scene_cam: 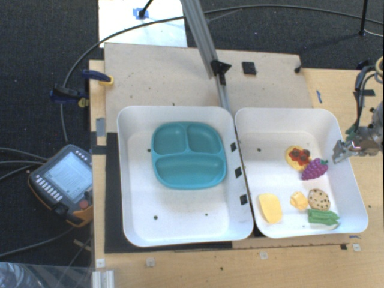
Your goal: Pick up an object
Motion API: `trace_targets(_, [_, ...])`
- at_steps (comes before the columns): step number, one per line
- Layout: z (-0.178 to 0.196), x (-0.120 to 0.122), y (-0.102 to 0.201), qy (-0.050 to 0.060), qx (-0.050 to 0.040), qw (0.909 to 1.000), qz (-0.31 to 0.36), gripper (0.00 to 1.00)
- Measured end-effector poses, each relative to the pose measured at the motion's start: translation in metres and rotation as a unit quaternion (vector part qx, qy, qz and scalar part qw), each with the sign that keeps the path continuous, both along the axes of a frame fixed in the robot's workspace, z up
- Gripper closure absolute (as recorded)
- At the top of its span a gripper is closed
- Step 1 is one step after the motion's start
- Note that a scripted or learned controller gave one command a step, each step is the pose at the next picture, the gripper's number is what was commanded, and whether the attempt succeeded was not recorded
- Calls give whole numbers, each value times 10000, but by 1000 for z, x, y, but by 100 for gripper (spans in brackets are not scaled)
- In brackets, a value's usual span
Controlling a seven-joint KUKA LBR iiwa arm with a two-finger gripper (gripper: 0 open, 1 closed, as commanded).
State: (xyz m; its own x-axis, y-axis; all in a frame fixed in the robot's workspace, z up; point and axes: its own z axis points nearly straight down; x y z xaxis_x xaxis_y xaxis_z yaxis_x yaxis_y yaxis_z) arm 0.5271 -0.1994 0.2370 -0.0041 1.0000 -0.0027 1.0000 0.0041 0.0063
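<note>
The gripper (347,149) hangs at the right bin's (282,122) right rim; I cannot tell how it is set. Just left of it lie the purple grapes (315,168) and pizza slice (297,156). Further down-left sit the cookie (318,199) and yellow block (270,208).

Teal divided plate (189,156) in left bin (135,221); toy foods in right bin (270,125).
</note>
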Motion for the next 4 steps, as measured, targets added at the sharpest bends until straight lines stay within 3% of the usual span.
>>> trace_targets(1, [35,1,0,2,3,10000,4,100])
trace_targets(3, [4,31,103,22,16,10000,27,100])
trace_targets(4, [8,41,148,17,18,10000,26,100])
